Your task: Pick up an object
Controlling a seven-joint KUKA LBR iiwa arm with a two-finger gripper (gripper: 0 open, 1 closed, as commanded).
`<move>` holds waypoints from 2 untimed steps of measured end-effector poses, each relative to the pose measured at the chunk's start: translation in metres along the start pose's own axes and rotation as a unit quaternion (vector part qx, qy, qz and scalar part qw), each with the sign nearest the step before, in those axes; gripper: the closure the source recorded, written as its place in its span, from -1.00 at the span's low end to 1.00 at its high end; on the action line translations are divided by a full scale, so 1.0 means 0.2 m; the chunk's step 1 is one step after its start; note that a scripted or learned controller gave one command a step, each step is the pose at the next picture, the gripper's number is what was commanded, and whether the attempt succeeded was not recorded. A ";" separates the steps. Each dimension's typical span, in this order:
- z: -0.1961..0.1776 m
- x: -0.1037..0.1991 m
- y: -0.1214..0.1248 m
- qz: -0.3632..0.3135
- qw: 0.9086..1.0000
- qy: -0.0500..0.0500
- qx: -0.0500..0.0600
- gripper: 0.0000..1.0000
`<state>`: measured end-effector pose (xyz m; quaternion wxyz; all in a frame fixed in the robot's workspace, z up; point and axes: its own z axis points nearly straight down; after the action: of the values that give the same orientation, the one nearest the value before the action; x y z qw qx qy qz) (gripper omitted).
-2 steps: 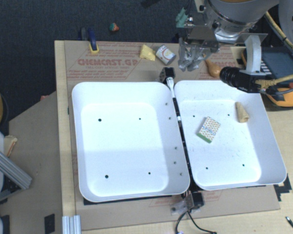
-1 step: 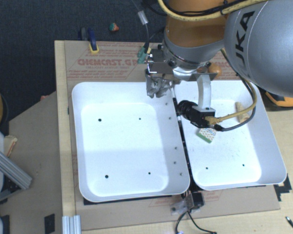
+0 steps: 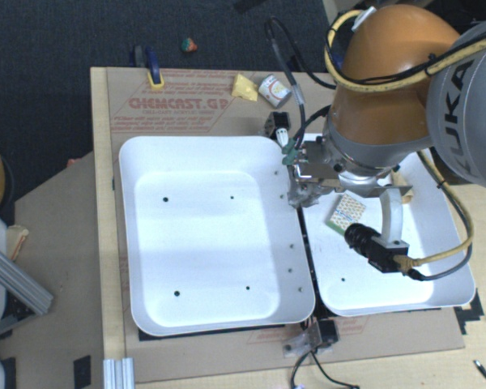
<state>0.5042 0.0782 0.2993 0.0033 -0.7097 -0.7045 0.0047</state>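
Arm: grey KUKA arm (image 3: pixel 462 96) enters from 3 o'clock; its orange band (image 3: pixel 393 43) bulks over the upper part of the right bin.
Gripper: wrist assembly (image 3: pixel 308 186) hangs low over the right bin's left wall, just beside the seam between the bins. Seen from above, with the metal parts bunched together; how far the fingers stand apart cannot be told, and nothing can be seen between them.
Object: small flat card or packet (image 3: pixel 346 212), pale with a fine dotted pattern and a green edge, lying tilted on the floor of the right bin, at about 4 o'clock from the gripper, near it but apart.
Right bin: white (image 3: pixel 389 294), largely covered by the arm at its 12 o'clock end. A black cylindrical part (image 3: pixel 377 250) on a yellow cable sits above the bin at 5 o'clock from the object.
Left bin: white, shallow (image 3: pixel 202 233), four small dark dots on its floor.
Bench: brown board (image 3: pixel 178 100) with red lettering at 12 o'clock of the left bin; a yellow scrap (image 3: pixel 245 88) and a small white-grey item (image 3: pixel 274 91) lie there.
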 end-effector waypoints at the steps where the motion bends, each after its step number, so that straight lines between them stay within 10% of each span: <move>1: -0.87 0.05 -0.13 -0.005 1.000 0.004 -0.016 1.00; 2: -0.41 0.48 -0.12 -0.008 1.000 0.000 0.000 1.00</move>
<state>0.4824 0.1751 0.3820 0.0034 -0.7039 -0.7103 0.0044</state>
